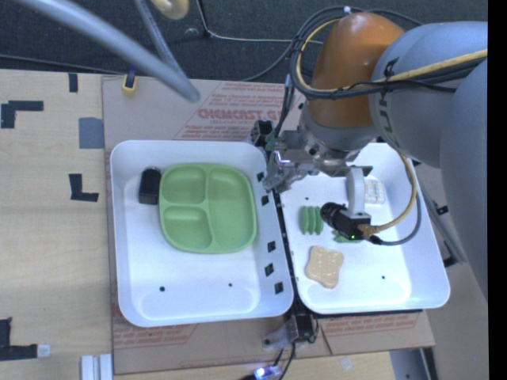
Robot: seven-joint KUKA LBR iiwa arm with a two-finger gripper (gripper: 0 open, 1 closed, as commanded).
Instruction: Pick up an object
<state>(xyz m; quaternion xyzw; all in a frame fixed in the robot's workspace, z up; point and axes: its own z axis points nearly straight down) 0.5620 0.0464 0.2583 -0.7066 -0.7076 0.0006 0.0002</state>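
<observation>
My gripper [277, 174] hangs over the divider between the two white bins, near their far end, under the grey wrist with its orange band. In the right bin [412, 287] a small green bean-like piece [310, 219] lies just right of and nearer than the gripper. A tan toast-shaped piece [324, 267] sits closer to the front. A pale, whitish item [374, 191] lies farther right, partly hidden by the arm's hardware. In the left bin [190, 295] a green divided plate [208, 209] rests with a small black block [149, 186] against its left side.
The bins stand on a cardboard sheet [230, 105] on a wooden bench. Grey tubes [95, 26] cross the upper left of the view. The front half of the left bin is bare white floor.
</observation>
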